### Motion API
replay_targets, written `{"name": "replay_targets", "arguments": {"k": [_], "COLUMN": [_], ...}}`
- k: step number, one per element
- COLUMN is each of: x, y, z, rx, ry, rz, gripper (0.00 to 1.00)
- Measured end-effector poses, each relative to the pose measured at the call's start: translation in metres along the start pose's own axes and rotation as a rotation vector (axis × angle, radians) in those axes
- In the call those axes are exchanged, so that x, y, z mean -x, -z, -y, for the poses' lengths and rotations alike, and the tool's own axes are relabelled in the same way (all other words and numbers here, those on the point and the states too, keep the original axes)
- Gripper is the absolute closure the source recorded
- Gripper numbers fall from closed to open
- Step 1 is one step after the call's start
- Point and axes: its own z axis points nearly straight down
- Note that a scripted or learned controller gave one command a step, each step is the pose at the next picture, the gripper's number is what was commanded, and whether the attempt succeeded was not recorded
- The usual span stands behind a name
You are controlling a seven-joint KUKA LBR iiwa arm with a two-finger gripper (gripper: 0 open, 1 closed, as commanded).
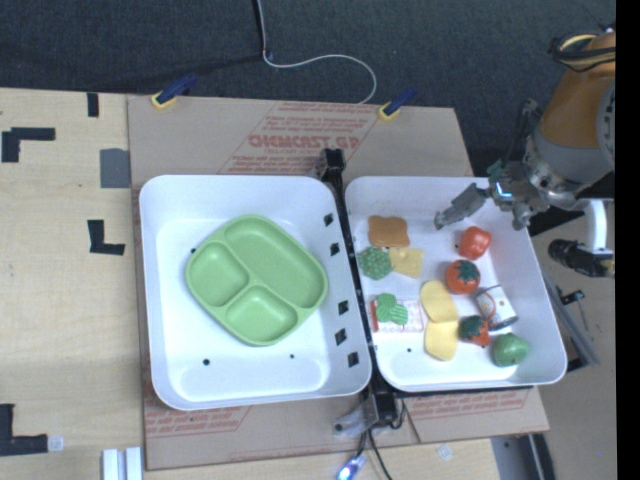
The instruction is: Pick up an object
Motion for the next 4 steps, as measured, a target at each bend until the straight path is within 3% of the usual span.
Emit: {"name": "replay_targets", "arguments": {"k": [1,3,4], "x": [0.000,0.007,0.006], "y": [0.008,-0.107,-0.094], "z": [-0.003,-0.003,-0.005], "rx": [0.012,0.012,0.014], "ry": [0.003,0.003,0.005], "rz": [0.003,0.001,0.000], "gripper": [0.00,0.00,1.00]}}
